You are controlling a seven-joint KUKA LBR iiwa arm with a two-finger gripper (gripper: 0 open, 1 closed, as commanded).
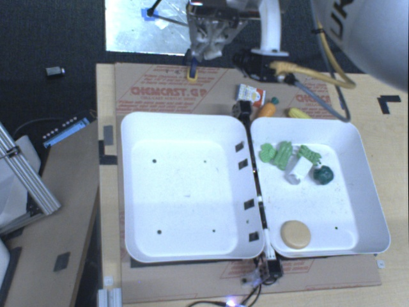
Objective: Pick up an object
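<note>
Pincer [206, 51] grip unclear; right bin [364, 165] holds two green pieces [277, 153], one tan disc [296, 234].

You see two shallow white plastic bins side by side: the left bin [137, 171] and the right bin [364, 190]. In the right one, green toy pieces [281, 153] lie toward the back, a tan round disc [296, 234] near the front.

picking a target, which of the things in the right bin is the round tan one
The tan disc, lying alone near the front wall of the right bin. The others, two green pieces, a grey piece and a dark green ball, cluster farther back.
</note>
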